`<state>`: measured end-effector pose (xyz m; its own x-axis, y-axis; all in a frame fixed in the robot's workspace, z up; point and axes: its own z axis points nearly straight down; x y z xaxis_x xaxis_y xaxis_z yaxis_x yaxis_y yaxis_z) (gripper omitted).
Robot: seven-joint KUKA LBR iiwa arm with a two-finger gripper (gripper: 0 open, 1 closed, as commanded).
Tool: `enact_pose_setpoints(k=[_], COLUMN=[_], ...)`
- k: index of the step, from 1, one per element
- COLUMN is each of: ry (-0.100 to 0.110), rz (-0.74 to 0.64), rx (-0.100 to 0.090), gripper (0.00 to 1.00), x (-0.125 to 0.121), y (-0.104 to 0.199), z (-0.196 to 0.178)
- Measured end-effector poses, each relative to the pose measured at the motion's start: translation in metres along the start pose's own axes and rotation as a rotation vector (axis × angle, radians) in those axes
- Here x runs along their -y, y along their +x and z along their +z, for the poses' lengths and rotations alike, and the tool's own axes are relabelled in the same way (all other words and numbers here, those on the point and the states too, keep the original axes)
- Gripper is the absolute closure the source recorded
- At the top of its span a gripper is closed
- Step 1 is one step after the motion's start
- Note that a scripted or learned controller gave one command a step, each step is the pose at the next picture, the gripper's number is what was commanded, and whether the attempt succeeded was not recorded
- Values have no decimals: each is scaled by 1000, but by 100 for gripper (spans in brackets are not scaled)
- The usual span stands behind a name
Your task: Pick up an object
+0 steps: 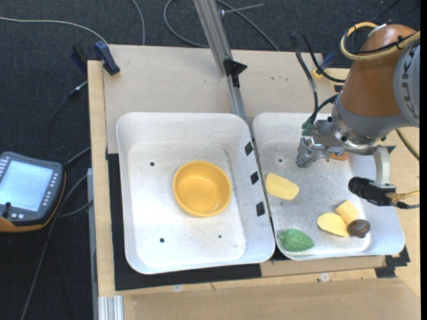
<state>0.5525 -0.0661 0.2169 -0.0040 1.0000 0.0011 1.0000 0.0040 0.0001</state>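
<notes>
So the gripper (308, 157) is hanging over the upper part of the right bin (267, 129), reaching in from the right side. Honestly I can't tell if the claw is open or closed from this angle, it's small and partly lost against the wrist hardware. Nothing visible between it either, so I wouldn't call anything held.

Stuff to grab, all in the right bin: a pale yellow piece (282, 187) just below and to the left of the gripper, a green lump (295, 239) down near the front rim, and a yellow wedge (332, 224) beside a yellow cylinder (347, 211) and a small brown ball (359, 228) in the front right area. Those 3 are touching or nearly so. The left bin (133, 135) has 1 yellow bowl (202, 189) sitting in the middle.

My take on doing this step well: go for the pale yellow piece. It's the nearest and sits alone, well apart from the cluster, so nothing else gets bumped. I'd centre over it, line the claw up across its narrower side, come straight down and close before lifting. The cluster of 3 looks like a bad bet since the ball could roll and the pieces could get shoved around. The piece is fairly close to the bin's left wall, so watch clearance there.
</notes>
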Motion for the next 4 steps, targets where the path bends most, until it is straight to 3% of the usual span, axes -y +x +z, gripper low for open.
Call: enact_pose_setpoints(k=[3, 4], ry=[0, 0], rz=[-1, 4], rx=[0, 1], gripper=[100, 0], x=[29, 29], y=[155, 153], z=[-30, -30])
